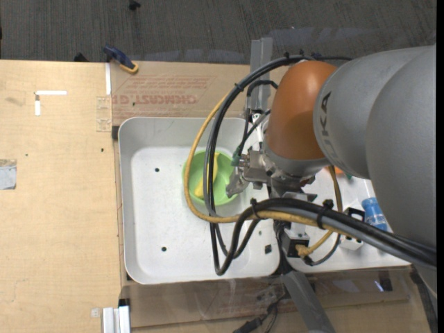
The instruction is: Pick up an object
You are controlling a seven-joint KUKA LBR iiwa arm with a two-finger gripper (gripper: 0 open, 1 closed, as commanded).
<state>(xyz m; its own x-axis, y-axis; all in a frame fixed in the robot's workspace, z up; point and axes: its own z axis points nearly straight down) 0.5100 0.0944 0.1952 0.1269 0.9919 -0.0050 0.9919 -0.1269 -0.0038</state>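
A light green object (210,179) with a yellow piece (200,180) on it lies in the left white bin (149,207), toward the bin's right side. My gripper (243,175) reaches down right at the green object's right edge, mostly hidden under the orange wrist band (295,120) and cables. Whether anything sits between its fingers is hidden from this view.
Yellow and black cables (222,217) loop over the left bin's right half. A blue object (374,214) lies in the right bin (361,245), mostly covered by the grey arm. A cardboard sheet (166,92) and a blue-yellow clamp (119,58) sit behind the bins.
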